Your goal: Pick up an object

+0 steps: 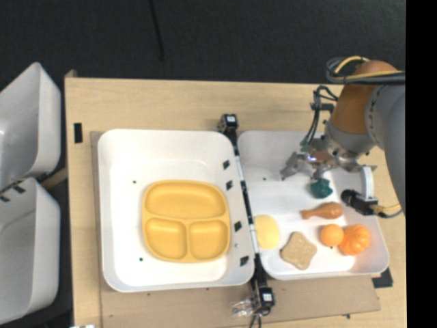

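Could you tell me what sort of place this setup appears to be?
Probably a robotics lab bench for grasping trials: two white bins on a wooden board, a robot hand over toy food such as a pumpkin, and a yellow divided tray.

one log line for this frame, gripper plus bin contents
gripper: over right bin, above teal object | grasp: unconfirmed | right bin also: drumstick, orange, pumpkin, bread, lemon | left bin: yellow tray

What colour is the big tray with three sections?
The tray is yellow, shown in the camera view.
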{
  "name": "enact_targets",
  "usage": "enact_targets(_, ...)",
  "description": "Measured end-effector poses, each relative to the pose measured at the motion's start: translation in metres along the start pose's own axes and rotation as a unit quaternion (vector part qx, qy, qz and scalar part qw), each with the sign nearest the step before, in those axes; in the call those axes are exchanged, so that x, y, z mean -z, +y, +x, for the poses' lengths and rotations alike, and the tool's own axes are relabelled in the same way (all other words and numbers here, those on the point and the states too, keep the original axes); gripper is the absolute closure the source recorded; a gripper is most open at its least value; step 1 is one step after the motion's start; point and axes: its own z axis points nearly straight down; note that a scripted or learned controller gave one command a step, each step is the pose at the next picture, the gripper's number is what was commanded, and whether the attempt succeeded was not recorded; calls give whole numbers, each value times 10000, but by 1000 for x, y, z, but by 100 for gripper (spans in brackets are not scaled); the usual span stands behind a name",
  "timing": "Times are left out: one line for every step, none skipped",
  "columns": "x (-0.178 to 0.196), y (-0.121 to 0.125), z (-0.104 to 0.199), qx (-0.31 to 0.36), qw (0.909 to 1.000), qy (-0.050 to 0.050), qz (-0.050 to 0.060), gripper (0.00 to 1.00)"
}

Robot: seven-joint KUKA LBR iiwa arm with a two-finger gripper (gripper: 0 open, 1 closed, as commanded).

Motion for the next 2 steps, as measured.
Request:
enact_targets(11,2,-1,-2,10000,3,-14,100)
enact_targets(51,1,-2,-17,10000,4,-46,100)
